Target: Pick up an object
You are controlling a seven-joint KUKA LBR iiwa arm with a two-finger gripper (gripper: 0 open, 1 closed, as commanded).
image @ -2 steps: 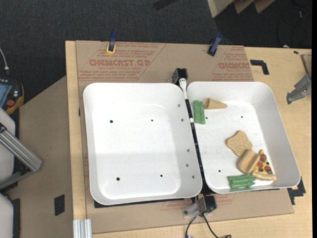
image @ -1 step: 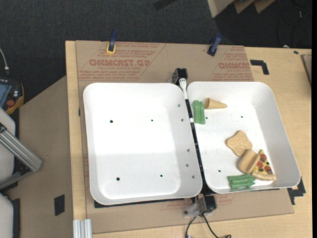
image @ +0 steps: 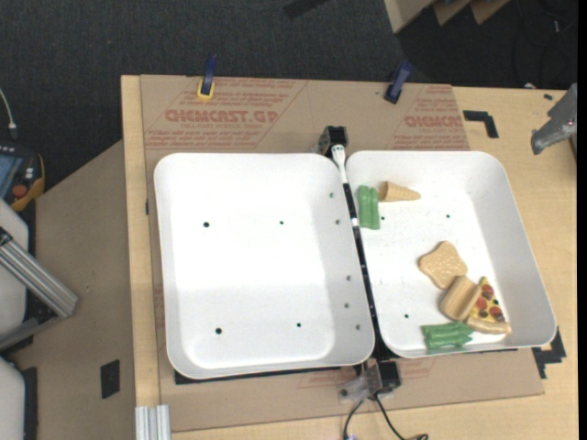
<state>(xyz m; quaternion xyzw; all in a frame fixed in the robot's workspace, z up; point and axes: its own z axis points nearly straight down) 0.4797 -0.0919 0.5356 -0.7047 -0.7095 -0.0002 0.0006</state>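
Dark carpet surrounds my bench [image: 83, 246], with a cardboard sheet [image: 303, 108] clamped on top and the two white bins sitting on it side by side. From my seat the left bin [image: 183, 246] has no objects in it; everything worth picking sits in the right bin [image: 514, 218].

Along that bin's left wall lies a green stick [image: 368, 207], long axis running up and down the view, with a cone [image: 396, 192] just beside its top end. Lower down sit a toast piece [image: 442, 262], a bun [image: 458, 296] touching it, and a pizza slice [image: 486, 306] against the bun near the lower right corner. A green pod [image: 447, 336] lies along the near wall, long axis roughly left to right.

All I get of the arm is a grey piece [image: 558, 126] at the right edge, above and outside the right bin's far corner. I cannot tell how the gripper stands, and nothing is held that I can see.

My judgement: the pick has not begun. Every candidate lies left of and below that grey piece, so the move is inward and down. The toast-bun-pizza cluster is nearest, but crowded; the green stick stands more apart, though tight to the wall.
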